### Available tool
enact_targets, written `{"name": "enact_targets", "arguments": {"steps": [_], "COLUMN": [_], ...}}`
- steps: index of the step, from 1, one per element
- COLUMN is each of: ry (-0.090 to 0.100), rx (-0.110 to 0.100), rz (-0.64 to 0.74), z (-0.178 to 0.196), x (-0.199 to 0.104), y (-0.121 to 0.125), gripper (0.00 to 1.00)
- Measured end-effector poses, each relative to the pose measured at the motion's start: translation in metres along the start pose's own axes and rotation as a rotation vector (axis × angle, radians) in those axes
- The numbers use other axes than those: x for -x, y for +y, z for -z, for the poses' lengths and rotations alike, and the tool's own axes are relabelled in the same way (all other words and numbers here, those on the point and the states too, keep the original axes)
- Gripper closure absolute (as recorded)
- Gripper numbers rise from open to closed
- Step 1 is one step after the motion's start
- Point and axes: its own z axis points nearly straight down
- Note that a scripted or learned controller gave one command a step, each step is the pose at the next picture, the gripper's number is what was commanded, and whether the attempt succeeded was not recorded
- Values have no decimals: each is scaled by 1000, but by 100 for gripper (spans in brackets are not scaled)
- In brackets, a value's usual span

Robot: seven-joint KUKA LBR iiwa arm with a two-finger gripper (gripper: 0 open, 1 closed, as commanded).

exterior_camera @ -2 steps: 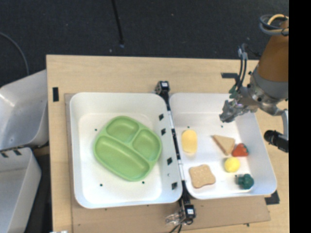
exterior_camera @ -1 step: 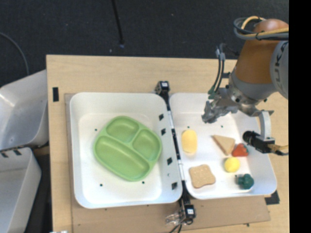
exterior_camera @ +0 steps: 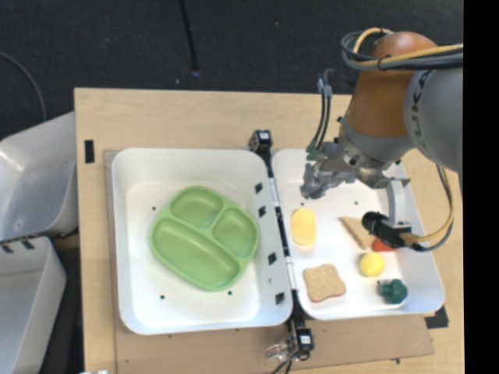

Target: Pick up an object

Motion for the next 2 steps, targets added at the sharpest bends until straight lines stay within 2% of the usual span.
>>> {"name": "enact_targets", "arguments": {"steps": [1, 2], "ry": [1, 1], "rx": [2, -2], "rz": [2, 2], "z": [8, 1], "x": [-58, -114], "y": [10, 6], "gripper": [100, 100]}}
